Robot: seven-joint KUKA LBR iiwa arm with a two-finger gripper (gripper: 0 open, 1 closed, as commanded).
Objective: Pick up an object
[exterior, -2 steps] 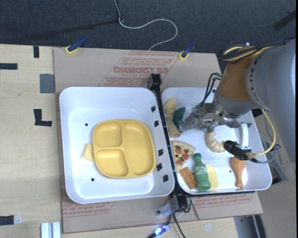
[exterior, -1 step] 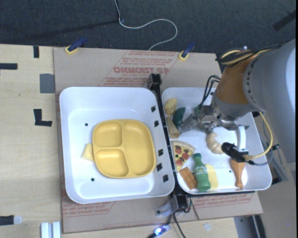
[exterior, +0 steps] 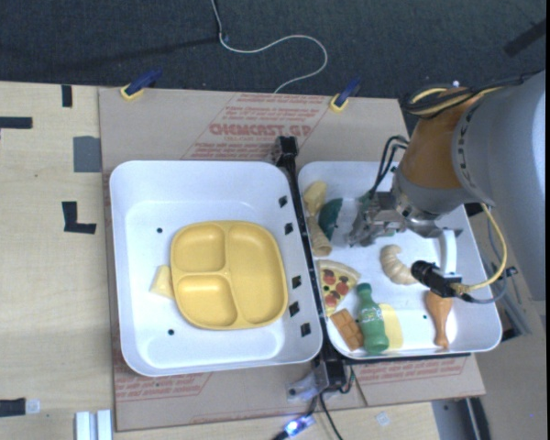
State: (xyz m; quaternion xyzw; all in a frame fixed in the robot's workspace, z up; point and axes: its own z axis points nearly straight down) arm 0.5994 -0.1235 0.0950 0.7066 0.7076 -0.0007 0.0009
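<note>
My gripper (exterior: 365, 229) hangs low over the middle of the right bin (exterior: 477, 337), its dark fingers pointing down toward the bin floor. Nothing shows between them. A dark green item (exterior: 330, 214) lies just left of the gripper, beside a pale yellow piece (exterior: 314, 193). A cream croissant (exterior: 396, 264) rests just right of and below the gripper. Along the front of that bin lie a pizza slice (exterior: 335, 282), a green bottle (exterior: 371, 319), a brown bread piece (exterior: 346, 328) and a drumstick (exterior: 440, 315).
The left bin (exterior: 137, 191) holds a yellow divided plate (exterior: 229, 275) with a pale yellow wedge (exterior: 160, 282) at its left edge. A black divider (exterior: 293, 236) runs between the bins. The arm's grey body and orange band (exterior: 440, 149) loom over the right bin's far right.
</note>
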